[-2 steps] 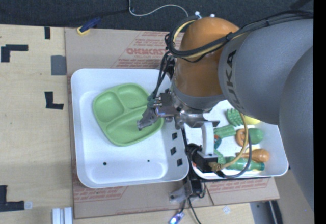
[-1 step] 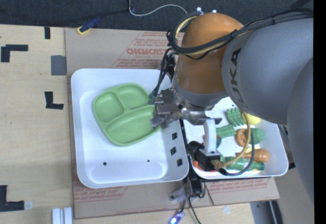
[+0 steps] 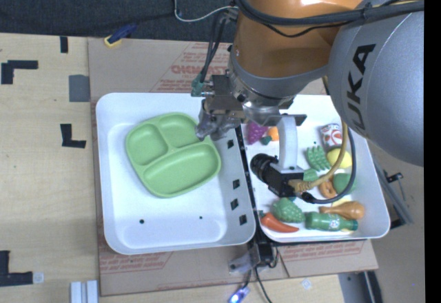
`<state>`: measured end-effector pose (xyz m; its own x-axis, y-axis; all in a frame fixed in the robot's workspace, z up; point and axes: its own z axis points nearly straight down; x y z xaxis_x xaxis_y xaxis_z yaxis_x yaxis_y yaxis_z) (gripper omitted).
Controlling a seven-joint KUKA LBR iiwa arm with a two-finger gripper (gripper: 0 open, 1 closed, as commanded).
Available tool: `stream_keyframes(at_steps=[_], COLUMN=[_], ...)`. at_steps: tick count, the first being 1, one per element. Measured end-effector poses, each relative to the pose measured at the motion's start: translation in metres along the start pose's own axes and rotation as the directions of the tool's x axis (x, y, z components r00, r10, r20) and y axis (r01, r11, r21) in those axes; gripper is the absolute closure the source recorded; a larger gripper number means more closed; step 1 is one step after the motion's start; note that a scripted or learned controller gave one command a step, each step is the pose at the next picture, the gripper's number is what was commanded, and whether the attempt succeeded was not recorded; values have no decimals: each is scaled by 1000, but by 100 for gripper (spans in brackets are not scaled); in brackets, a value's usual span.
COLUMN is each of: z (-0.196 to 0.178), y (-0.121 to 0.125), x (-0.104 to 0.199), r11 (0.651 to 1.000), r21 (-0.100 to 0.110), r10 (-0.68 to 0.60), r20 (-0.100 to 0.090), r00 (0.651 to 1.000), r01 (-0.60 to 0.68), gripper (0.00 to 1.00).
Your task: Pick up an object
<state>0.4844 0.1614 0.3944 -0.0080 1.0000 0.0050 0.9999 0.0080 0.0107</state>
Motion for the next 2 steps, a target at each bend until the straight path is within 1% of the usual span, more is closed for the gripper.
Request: stream_keyframes(at_steps=[1, 2], z=[80, -45], y=[-3, 0], x=[-56, -75], r11=[1000, 1000], r21=[19, -1], r10=[12, 7], r20=[9, 3], r00=[1000, 1000], r01=[-13, -7], gripper=[100, 100])
